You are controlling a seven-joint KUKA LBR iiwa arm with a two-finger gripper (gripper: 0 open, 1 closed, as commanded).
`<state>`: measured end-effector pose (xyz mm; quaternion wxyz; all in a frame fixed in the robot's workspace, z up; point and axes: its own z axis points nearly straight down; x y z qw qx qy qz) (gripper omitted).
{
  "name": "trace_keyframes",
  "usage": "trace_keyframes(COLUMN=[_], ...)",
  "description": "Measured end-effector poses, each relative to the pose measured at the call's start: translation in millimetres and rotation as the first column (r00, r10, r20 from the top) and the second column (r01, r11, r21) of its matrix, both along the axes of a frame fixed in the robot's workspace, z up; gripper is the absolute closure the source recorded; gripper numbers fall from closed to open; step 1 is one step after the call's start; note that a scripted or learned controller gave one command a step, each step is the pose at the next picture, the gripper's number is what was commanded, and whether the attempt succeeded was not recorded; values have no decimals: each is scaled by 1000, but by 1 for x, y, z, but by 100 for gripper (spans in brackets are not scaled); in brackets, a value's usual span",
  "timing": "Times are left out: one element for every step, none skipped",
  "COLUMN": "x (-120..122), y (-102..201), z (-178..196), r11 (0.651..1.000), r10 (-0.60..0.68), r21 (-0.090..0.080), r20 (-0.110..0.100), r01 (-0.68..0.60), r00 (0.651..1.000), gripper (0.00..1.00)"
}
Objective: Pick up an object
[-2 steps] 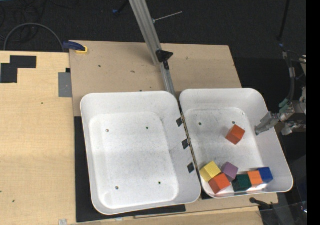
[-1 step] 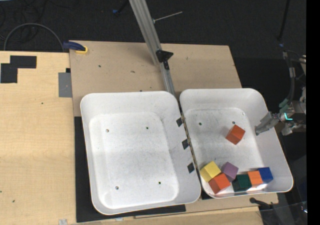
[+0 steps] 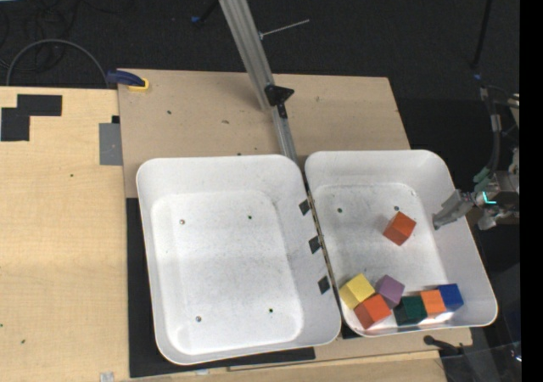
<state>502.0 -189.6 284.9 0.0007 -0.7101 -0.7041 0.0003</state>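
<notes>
- End effector (image 3: 450, 211) at right bin (image 3: 458, 193) rim, near orange cube (image 3: 400, 227); grip state: cannot tell
- Nothing lifted; all cubes rest in bin, pick not yet done

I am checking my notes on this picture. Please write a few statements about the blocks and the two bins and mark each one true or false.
1. The orange block lies apart from the other blocks. True.
2. The yellow block lies in the left bin. False: it lies in the right bin.
3. The green block is beside the blue block. False: another orange block lies between them.
4. The purple block is near the yellow block. True.
5. The gripper is over the left bin. False: it is at the right bin's right edge.
</notes>
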Motion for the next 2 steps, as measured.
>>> trace_keyframes(x=[0, 0], y=[0, 0], z=[0, 0], r11=[1000, 1000], r10=[-1, -2], r21=[0, 0], r20=[0, 0], r01=[1, 2], r00=[1000, 1000], gripper=[0, 0])
